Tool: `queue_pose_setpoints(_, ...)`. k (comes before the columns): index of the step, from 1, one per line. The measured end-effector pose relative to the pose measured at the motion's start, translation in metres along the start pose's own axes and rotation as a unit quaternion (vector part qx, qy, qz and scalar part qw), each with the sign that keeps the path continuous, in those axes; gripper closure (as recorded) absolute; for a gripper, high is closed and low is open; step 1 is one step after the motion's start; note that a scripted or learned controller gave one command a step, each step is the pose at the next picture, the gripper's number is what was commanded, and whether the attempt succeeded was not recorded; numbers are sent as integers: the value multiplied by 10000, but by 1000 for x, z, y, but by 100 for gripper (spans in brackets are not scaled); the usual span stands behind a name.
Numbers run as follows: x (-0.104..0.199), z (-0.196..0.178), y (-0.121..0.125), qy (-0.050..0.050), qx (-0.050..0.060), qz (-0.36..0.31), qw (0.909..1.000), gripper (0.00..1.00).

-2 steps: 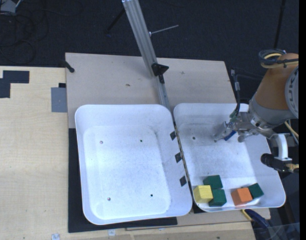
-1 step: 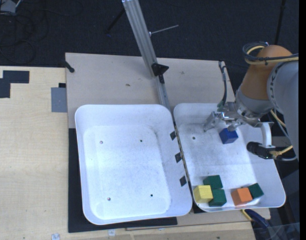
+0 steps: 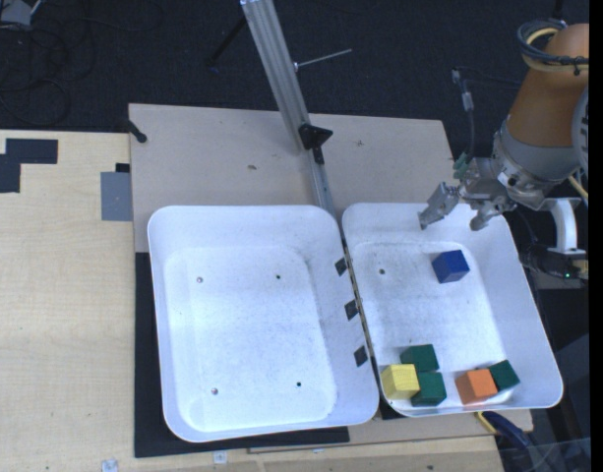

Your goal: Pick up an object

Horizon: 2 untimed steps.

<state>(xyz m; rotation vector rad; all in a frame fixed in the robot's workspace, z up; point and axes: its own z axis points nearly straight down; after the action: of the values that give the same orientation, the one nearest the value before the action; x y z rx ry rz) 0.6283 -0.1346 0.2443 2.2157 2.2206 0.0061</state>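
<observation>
gripper [image 3: 458, 209] sits over the far rim of the right bin [image 3: 532, 308], fingers spread apart, nothing between them. blue cube [image 3: 450, 265] lies near it in the bin's far half. yellow cube [image 3: 400, 379], two green cubes [image 3: 423, 372] and an orange cube [image 3: 476, 385] cluster at the near edge. left bin [image 3: 173, 264] adjoins.

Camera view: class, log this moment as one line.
gripper: open, holding nothing, above right bin's far edge | blue cube: in right bin, untouched | pick: not started

A slanted aluminium rail [image 3: 281, 77] rises behind two white bins [image 3: 173, 264], beside a pale wooden tabletop [image 3: 55, 293].
</observation>
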Motion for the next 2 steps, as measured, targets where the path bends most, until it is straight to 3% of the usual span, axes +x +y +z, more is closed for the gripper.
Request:
queue_pose_setpoints(1, -11, -104, 6, -9, -9, -13, 10000, 0)
queue_pose_setpoints(2, 18, -73, 15, 8, 51, -2, 10000, 0)
